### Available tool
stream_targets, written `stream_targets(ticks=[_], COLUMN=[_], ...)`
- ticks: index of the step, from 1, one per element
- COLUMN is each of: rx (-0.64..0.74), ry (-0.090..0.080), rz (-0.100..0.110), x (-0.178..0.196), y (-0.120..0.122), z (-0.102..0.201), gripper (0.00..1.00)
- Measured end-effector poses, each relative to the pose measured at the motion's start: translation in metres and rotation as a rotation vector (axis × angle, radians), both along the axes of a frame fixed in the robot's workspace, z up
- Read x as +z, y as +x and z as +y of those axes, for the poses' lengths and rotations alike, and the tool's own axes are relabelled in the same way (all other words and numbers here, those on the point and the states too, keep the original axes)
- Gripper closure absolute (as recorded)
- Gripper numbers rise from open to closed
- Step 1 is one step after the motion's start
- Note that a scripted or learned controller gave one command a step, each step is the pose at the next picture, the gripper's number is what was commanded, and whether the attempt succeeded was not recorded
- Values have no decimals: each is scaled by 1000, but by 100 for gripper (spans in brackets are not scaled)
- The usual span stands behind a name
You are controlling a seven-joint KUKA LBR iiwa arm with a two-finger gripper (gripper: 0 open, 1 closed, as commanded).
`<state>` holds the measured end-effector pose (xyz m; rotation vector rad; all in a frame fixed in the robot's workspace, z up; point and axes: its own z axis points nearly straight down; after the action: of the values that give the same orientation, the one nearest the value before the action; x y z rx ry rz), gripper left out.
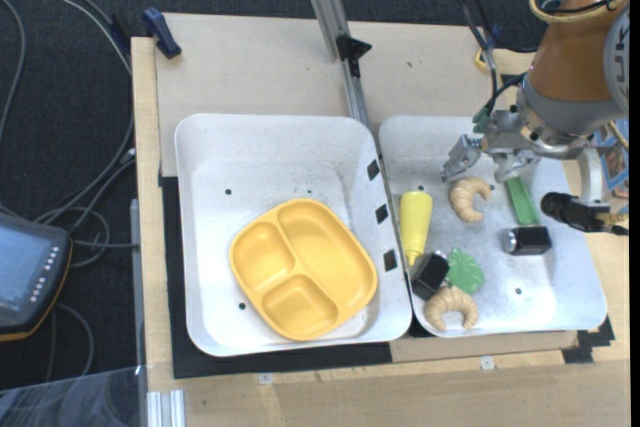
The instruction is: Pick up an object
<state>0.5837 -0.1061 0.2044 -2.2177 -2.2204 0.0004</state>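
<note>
You see two white bins on the tabletop [250, 45]. The left bin [200, 155] holds a yellow divided plate [303, 267]. In the right bin [575, 285], the arm's gripper [478, 158] hovers just above a croissant [470, 197]; you cannot tell whether its jaws are released or clenched. Nearby lie a yellow bottle [415, 223], a green stick [520, 199], a black block [528, 240], a green leaf toy [464, 270] and a second croissant [452, 307].

Tan croissant [470, 198] lies in right bin, under hand [478, 158].
</note>
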Motion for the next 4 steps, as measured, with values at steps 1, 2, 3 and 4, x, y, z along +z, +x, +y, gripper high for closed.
stream_targets(ticks=[1,2,3,4], rx=[0,-1,0,2], ry=[0,0,3,2], rz=[-1,5,-8,-19], x=[0,-45,-97,-100], y=[0,-7,2,9], z=[0,3,8,10], gripper=[0,0,0,0])
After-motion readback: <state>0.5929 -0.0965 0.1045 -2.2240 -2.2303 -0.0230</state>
